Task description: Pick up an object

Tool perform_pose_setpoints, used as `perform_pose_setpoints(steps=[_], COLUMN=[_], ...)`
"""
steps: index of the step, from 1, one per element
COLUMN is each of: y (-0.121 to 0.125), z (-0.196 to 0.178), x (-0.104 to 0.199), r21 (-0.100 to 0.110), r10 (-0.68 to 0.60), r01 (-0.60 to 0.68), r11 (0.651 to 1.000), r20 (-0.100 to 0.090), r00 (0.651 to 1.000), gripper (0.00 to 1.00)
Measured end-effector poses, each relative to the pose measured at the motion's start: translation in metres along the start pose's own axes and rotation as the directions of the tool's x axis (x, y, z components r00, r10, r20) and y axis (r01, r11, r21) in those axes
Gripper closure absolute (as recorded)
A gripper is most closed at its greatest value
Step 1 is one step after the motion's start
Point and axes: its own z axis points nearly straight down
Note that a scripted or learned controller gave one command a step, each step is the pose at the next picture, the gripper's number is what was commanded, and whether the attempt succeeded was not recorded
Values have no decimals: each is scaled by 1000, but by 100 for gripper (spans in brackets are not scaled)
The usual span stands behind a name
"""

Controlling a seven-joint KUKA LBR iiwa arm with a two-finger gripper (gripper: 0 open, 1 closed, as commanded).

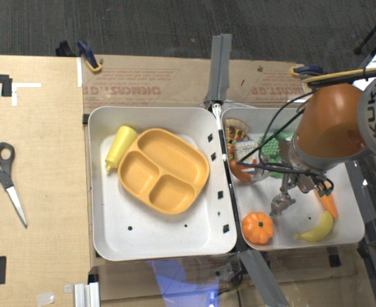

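The right bin (348,235) holds an orange toy pumpkin (258,228) at its front left, a yellow banana (317,229) at the front right and a carrot (329,204) just behind the banana. A pizza slice (237,133), a green item (274,148) and a red piece (241,170) lie toward the back left. My gripper (281,203) hangs low over the bin's middle, just behind and to the right of the pumpkin, with bare bin floor under it. The orange wrist band (329,123) covers the bin's back right.
The left bin (111,235) holds a yellow divided plate (164,169) and a yellow bottle (120,147) beside it. Scissors (6,178) lie on the wooden board at far left. A grey divider bar (219,69) runs between the bins at the back.
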Motion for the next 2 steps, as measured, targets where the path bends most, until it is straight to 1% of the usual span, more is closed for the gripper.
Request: perform_pose_setpoints(steps=[1,2], y=[-42,-51], z=[0,-1], x=[-58,-76], r21=[2,3], r10=[-51,-142], r01=[51,142], r11=[999,990], r20=[0,3], r00=[999,990], gripper=[0,0])
